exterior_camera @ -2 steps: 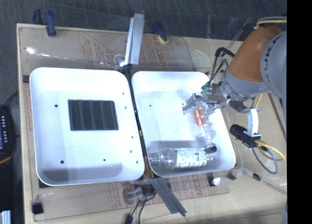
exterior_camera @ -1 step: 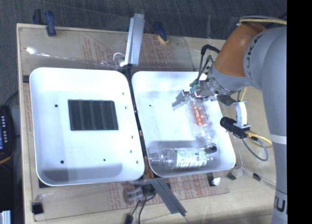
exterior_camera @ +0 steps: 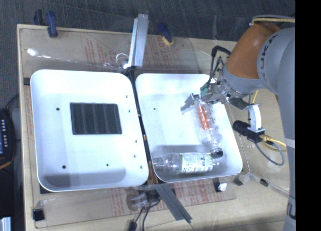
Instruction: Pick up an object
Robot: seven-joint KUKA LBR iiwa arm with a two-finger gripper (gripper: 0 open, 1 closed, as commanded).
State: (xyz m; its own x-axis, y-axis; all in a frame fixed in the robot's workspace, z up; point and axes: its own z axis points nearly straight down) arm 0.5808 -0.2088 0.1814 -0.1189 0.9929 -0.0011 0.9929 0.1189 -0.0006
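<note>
My gripper (exterior_camera: 193, 102) hangs low over the upper right part of the right bin (exterior_camera: 150, 124), reaching in from the right. Just below it lies a clear plastic bottle with an orange inside (exterior_camera: 205, 120), running toward the front right corner, and the gripper's tip is at or just above that bottle's upper end. Whether they touch is unclear. A second clear bottle with a pale label (exterior_camera: 186, 163) lies on its side along the right bin's front wall. A small black cap (exterior_camera: 217, 153) sits between the two bottles.
The left bin (exterior_camera: 50, 144) holds a flat dark ribbed rectangular block (exterior_camera: 95, 118) near its middle. A metal bar (exterior_camera: 138, 39) stands behind the seam between the bins. Blue clamps (exterior_camera: 50, 23) sit on the bench's back edge.
</note>
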